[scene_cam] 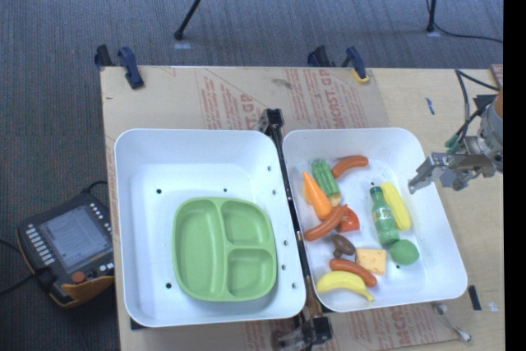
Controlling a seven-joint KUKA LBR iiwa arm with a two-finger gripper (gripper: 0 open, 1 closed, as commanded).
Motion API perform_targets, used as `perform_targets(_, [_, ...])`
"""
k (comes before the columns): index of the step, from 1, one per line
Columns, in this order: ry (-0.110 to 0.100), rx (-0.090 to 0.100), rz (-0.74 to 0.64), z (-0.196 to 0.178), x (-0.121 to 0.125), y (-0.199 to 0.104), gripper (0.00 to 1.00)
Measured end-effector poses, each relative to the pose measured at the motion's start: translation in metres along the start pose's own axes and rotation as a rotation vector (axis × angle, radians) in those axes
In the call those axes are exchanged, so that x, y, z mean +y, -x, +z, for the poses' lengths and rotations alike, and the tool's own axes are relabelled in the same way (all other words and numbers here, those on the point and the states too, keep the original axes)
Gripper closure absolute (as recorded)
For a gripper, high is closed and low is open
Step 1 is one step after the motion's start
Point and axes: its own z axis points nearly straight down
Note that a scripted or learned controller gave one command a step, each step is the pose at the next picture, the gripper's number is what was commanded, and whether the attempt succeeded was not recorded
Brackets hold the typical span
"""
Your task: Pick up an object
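Overhead, two white bins are seen side by side on a plywood bench. At the far left, off the bench, a teach pendant (67, 247) lies on the carpet. The left bin (140, 156) holds a green divided tray (223, 249). The right bin (427, 271) holds the toy food from which one piece is to be picked: a carrot (316, 194), a green pod (325, 178), a sausage (351, 164), a red pepper (349, 219), a green bottle (382, 216), a corn cob (397, 205), a lime (403, 251), a cheese wedge (372, 260) and a banana (343, 284).

At the right, the gripper (427, 174) hovers at the right bin's far rim, empty, its fingers spread apart and pointing left toward the food.

A good pick is likely made on a piece that lies apart from its neighbours. The banana and the lime are judged the easiest, with bare floor beside them. The bottle and corn touch, so a finger may be blocked between them. The fingers are best set across a piece's narrow width, then lowered straight down.

Much of the arm is cut off at the right edge. The gripper's height above the bin cannot be told. A small brown item (343, 243) near the cheese is too small to be named.
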Motion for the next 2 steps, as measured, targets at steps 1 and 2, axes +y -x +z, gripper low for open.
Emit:
perform_targets(1, [-0.007,0.01,0.058,0.1564,0.0273,0.0041,0.0])
perform_targets(2, [-0.008,0.009,0.059,0.1473,0.0279,0.0048,1.0])
